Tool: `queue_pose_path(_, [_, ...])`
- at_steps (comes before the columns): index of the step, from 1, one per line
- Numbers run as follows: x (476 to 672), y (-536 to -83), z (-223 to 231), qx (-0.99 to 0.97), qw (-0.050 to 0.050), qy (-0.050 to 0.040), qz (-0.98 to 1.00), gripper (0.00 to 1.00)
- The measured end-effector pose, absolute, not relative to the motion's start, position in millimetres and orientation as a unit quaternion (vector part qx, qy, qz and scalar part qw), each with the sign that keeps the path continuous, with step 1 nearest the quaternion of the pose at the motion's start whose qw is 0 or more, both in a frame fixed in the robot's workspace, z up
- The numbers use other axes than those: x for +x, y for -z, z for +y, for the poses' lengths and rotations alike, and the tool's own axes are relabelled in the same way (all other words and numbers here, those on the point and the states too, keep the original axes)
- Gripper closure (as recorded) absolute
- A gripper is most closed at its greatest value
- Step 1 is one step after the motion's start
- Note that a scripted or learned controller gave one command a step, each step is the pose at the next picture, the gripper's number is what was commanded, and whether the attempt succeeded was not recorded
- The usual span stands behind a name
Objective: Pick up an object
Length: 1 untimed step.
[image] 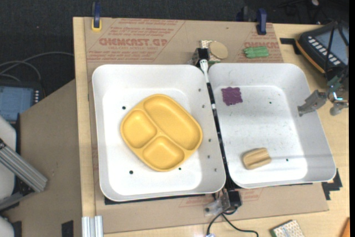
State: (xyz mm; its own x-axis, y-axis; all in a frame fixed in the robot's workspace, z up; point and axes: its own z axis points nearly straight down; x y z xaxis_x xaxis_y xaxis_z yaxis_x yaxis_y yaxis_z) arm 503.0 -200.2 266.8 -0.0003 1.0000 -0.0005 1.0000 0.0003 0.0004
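In the left bin (pixel 105 119): one yellow tray (pixel 161 131) with three compartments, lying flat at centre. In the right bin (pixel 299 86): a purple square (pixel 232 95) near the far-left corner and a tan block (pixel 256 157) near the front edge, well apart. On the surface (pixel 144 41) behind the bins: a green piece (pixel 256 52) and a tan disc (pixel 219 50). End effector (pixel 324 100) at the right bin's right rim, holding nothing; finger opening could not be told.

Red print reading "CHEMCAST GP" runs across the brown paper sheet (pixel 138 40) covering the desk, just behind the left white plastic bin (pixel 105 119). Smaller red lines beneath it are too fine to read. Fainter red lettering behind the right white bin (pixel 310 119) is illegible.
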Motion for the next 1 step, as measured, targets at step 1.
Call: queue_pose_path(1, [476.6, -80.5, -186.0, 0.708, -0.004, 0.0016, 0.707, 0.0])
